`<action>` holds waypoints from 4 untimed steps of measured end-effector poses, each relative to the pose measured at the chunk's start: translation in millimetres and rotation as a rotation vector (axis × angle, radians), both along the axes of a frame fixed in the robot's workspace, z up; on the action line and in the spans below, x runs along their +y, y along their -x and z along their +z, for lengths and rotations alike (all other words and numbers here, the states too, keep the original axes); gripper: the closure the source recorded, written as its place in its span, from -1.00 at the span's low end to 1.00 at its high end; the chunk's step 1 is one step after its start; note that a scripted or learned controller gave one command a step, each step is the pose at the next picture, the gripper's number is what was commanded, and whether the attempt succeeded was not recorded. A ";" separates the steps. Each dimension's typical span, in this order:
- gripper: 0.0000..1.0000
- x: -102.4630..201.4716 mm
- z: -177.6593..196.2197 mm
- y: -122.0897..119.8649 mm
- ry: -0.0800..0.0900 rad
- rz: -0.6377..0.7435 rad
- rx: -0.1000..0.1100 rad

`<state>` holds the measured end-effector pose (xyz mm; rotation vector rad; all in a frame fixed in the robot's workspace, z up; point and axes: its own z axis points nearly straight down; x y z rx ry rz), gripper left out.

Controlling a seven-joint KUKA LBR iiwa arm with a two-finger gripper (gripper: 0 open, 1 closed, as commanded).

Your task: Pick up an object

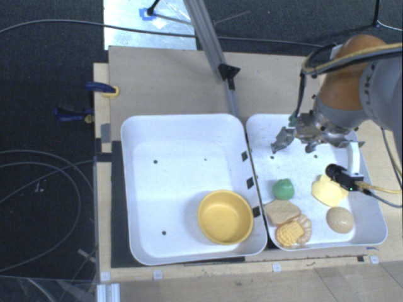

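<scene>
The right bin holds a green ball, a pale yellow wedge, a tan rounded piece, a slice of toast and a yellow corn piece, all toward its front half. My gripper hangs over the back part of this bin, above and behind the green ball. Its two fingers stand apart, open, with nothing between them. A black fitting with a yellow cable hangs off the wrist and overlaps the top of the wedge.
A yellow bowl sits in the front right corner of the left bin. A grey pole slants down to the bins' back edge. A blue clamp grips the bench's left side.
</scene>
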<state>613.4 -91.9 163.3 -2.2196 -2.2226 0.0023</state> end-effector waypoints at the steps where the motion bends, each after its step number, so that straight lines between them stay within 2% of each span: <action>1: -1.00 6.1 -44.2 3.4 -0.001 -0.001 0.002; 2: -1.00 6.4 -74.0 3.3 0.000 -0.002 0.000; 3: 1.00 6.4 -61.6 1.8 0.000 -0.002 -0.005; 4: 1.00 7.8 3.1 0.9 0.000 0.003 -0.008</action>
